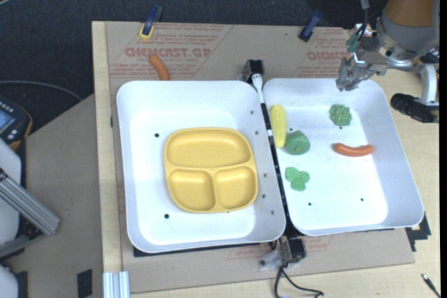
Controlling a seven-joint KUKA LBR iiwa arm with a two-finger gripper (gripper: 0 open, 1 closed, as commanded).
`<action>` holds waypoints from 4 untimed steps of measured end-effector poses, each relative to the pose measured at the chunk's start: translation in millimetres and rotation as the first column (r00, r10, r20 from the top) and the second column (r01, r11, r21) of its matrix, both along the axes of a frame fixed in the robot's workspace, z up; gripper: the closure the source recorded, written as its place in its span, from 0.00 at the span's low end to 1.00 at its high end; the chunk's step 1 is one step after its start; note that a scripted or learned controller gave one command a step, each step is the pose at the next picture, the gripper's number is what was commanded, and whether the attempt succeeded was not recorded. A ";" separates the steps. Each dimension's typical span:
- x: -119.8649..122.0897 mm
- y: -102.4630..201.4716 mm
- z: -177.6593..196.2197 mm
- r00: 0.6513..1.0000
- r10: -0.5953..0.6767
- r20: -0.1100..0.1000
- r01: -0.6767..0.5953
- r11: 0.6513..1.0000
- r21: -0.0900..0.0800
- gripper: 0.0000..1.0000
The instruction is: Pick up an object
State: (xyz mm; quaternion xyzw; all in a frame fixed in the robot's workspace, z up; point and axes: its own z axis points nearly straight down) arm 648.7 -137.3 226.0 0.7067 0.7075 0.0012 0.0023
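Bench [209,45] topped with brown board, two white bins side by side on it. Left bin [140,171] carries a yellow tray [209,169] with three compartments, lying about mid-bin, nearer the right wall. Right bin [377,199] carries the small items, all in its rear half. Arm [412,3] enters from the right, grey with orange band, wrist over the right bin's far edge. Gripper [348,82] hangs over the rear rim of the right bin, near its far right corner; nothing seen between the fingers; open or closed cannot be told at this size. Corn cob [278,125] lies lengthwise along the right bin's left wall. Green round fruit [297,142] touches the cob's near end. Sausage [353,149] lies toward the right wall, apart from the rest. Broccoli [340,115] sits just below the gripper, close to the rear edge. Green leafy piece [298,179] lies near the left wall, nearer mid-bin. Another sausage [160,67] rests on the board behind the left bin.
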 end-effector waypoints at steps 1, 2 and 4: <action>-16.6 49.8 -10.5 1.000 0.004 -0.008 -0.004 1.000 0.004 1.00; -42.3 93.8 -4.2 1.000 0.003 -0.009 -0.003 1.000 0.004 1.00; -68.2 194.9 9.8 1.000 0.005 -0.001 -0.005 1.000 0.003 1.00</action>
